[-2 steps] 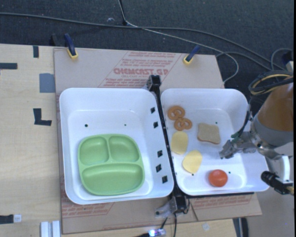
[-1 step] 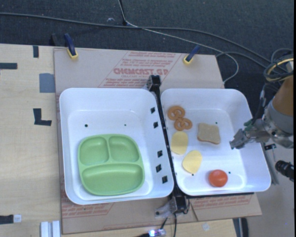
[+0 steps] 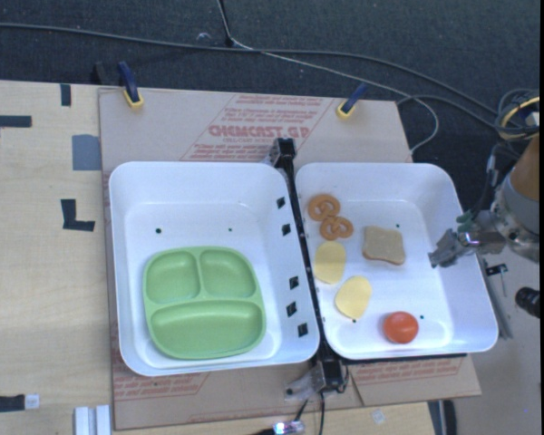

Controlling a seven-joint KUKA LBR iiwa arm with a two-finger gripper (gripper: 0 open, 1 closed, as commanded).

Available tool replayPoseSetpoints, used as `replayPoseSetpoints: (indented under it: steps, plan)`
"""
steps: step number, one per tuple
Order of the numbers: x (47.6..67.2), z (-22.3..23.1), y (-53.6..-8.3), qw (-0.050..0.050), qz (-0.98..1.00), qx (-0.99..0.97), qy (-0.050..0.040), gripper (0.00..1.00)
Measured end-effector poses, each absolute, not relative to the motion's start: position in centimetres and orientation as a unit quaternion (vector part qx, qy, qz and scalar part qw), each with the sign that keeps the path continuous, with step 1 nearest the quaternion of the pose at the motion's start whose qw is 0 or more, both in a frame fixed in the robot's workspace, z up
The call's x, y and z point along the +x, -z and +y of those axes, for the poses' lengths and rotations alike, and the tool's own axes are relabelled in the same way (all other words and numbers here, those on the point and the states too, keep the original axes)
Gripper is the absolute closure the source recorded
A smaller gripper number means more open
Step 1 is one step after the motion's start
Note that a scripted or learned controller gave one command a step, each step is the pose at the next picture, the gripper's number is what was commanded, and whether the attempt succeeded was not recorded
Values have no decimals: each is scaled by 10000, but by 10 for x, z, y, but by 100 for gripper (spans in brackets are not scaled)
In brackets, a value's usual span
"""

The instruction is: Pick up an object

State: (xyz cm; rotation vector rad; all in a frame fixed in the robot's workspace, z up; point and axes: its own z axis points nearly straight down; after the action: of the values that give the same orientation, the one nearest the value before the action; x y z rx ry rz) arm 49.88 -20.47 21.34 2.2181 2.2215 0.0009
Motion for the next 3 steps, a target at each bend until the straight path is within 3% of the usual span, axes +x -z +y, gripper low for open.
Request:
replayPoseSetpoints:
  steps: [3]
  plan:
    - [551,-52,-205,-7,7096,7046,3,100]
